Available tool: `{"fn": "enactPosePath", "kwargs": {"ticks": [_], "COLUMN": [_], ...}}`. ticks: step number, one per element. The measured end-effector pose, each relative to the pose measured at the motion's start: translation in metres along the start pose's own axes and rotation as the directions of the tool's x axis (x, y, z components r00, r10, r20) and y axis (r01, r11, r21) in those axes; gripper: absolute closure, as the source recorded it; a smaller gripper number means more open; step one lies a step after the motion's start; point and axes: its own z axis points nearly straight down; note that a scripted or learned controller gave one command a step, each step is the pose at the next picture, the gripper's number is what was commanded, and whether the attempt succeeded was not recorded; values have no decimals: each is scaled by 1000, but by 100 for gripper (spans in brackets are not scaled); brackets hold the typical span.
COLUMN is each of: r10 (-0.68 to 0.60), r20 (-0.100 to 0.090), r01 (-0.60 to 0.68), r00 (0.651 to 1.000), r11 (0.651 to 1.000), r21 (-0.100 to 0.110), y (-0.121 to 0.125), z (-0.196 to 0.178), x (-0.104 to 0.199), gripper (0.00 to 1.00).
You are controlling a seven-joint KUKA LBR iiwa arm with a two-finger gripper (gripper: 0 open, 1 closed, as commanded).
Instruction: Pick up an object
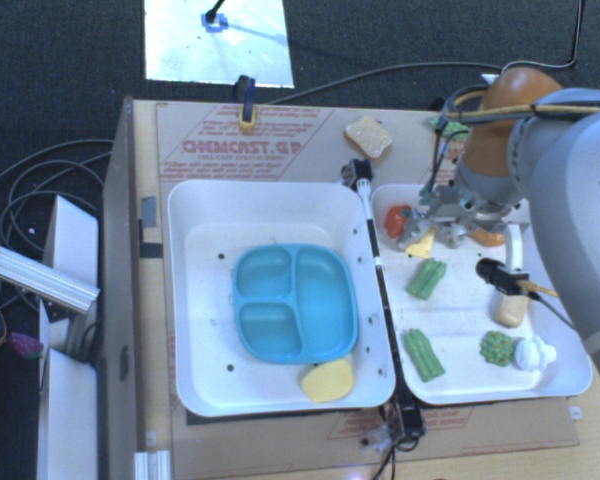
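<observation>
Camera view, right bin, far half.

1. Gripper point(430, 230): low over the floor of the right bin point(570, 373), near the divider. Open or closed: cannot tell from this angle. Nothing is visibly held.
2. Yellow wedge point(420, 247): at six o'clock of the gripper, just beside it. Contact cannot be told. Judged the likeliest object for the pick.
3. Red piece point(396, 220): at nine o'clock, just beside the gripper, close to the wedge.
4. Orange piece point(488, 236): at three o'clock, partly hidden by the wrist.
5. Green pod point(426, 278): at six o'clock, beyond the wedge.
6. Second green pod point(423, 355): at six o'clock, near the front wall.
7. Broccoli floret point(496, 348), white object point(533, 353), beige lump point(510, 311): at four to five o'clock, well apart.
8. Left bin point(195, 268): at nine o'clock, holding a blue divided plate point(293, 303) and a yellow lump point(327, 380).

Handling note: centre squarely over one item only. The wedge and red piece crowd each other, so a slanted approach probably nudges one aside. Close low, then lift straight up.
</observation>
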Motion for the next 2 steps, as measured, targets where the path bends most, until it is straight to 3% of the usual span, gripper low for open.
{"fn": "enactPosePath", "kwargs": {"ticks": [1, 2], "r10": [-7, 2], "r20": [-3, 1], "r01": [7, -2], "r00": [1000, 1000], "r11": [1000, 999], "r21": [-3, -54], "y": [1, -68], "z": [-12, -103], "x": [3, 45], "gripper": [100, 100]}}
